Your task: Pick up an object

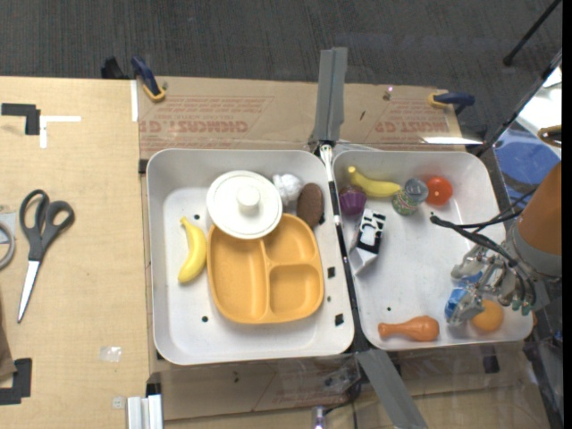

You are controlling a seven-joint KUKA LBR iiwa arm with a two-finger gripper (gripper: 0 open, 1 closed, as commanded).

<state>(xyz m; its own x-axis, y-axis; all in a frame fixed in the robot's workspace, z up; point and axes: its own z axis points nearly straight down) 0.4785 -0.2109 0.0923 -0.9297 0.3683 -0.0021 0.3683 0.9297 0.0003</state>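
Jaws low in rt bin (420,271), beside an orange ball (488,318); open/closed: can't tell.

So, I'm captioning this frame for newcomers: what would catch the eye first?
Probably the big yellow divided tray in the left bin, with a white round lid overlapping its top edge and a banana beside it. Then the gripper low in the right bin, next to an orange ball.

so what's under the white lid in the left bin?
The white lid overlaps the back edge of the yellow divided tray. Silver foil and a brown object sit beside it. Anything beneath is covered.
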